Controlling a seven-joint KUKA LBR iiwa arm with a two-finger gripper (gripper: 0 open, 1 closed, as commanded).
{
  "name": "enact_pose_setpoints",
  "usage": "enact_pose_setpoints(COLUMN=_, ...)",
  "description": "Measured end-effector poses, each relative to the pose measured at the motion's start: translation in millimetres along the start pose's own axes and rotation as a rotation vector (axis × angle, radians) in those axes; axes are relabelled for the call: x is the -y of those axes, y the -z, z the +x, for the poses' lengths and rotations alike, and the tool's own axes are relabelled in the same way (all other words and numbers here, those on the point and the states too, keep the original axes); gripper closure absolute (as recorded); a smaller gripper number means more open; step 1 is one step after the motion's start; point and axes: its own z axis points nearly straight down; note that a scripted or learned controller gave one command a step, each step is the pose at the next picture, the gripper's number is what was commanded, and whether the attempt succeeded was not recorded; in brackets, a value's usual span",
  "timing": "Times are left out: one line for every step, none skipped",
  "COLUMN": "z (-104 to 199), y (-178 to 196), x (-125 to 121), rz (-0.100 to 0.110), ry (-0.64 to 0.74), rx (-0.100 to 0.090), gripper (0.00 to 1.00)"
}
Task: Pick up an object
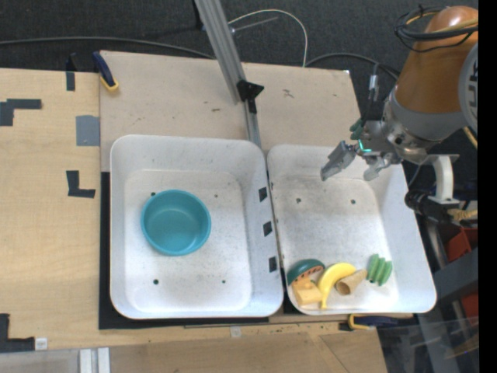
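Note:
My gripper (356,166) hangs over the far end of the right bin (404,231), fingers spread open with nothing between them. Along that bin's near edge lie several small items: a yellow banana (335,275), a green ribbed piece (379,270), a tan cone-shaped piece (350,284), a yellow block (308,292) and a round green-and-red item (304,270). They sit well below the gripper in the view. A teal bowl (176,221) rests in the left bin (124,208).
A grey metal pole (225,41) slants across the bench behind the bins. Black clips (268,228) sit on the divider between the bins. A blue-and-yellow clamp (105,72) is at the bench's far left corner.

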Motion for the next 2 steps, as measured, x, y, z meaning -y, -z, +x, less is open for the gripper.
enact_pose_setpoints(z=4, y=-64, x=-2, rz=0.007, ry=0.000, rx=0.000, gripper=0.00)
enact_pose_setpoints(z=1, y=-123, x=8, rz=0.006, ry=-0.001, rx=0.000, gripper=0.00)
